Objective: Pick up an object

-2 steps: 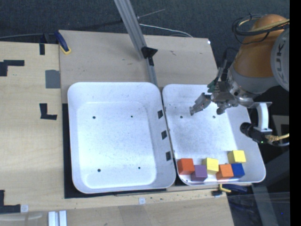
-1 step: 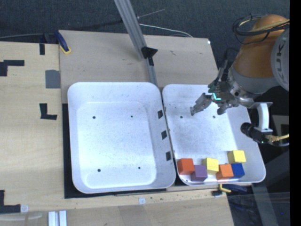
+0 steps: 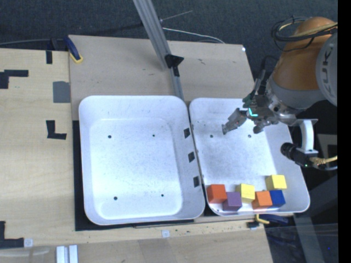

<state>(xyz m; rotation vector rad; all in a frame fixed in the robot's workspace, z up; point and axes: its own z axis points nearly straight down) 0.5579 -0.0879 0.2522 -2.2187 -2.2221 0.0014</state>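
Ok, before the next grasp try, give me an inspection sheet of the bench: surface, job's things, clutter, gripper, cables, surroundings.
Surface: wooden bench bearing the left bin and the right bin side by side.
Job's things: six small blocks bunched at the right bin's near edge: orange block, purple block, yellow block, second orange block, blue block, second yellow block.
Clutter: nothing seen in the bins besides the blocks.
Gripper: gripper over the right bin's far half, apart from the blocks, nothing between its fingers.
Cables: black loops atop the arm; thin white wire on the bench.
Surroundings: slanted metal pole; black tape marks at left.
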